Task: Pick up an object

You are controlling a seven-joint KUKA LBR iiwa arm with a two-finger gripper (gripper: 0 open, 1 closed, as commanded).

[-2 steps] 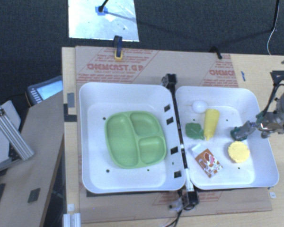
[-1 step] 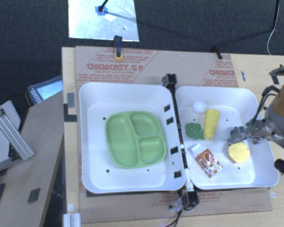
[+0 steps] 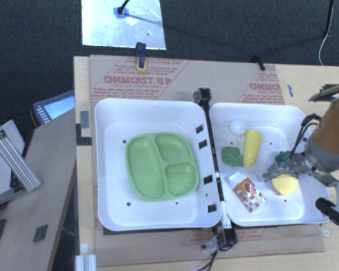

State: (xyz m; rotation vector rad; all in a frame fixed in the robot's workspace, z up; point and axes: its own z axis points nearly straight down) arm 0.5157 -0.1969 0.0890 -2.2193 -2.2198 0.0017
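Counter (image 3: 175,72) stock: left bin (image 3: 110,151) holds green divided plate (image 3: 161,166). Right bin (image 3: 294,208) holds white ball (image 3: 237,127), yellow cylinder (image 3: 252,145), green lump (image 3: 232,156), printed packet (image 3: 248,193), yellow lemon-like object (image 3: 285,184). Gripper (image 3: 279,167) over that object; jaws' spread cannot be told.

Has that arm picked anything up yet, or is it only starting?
Nothing looks lifted yet. The claw is down in the right bin, right by the yellow lump and a small teal piece. Gripping and raising one of them remains; whether it grips one now is unclear.
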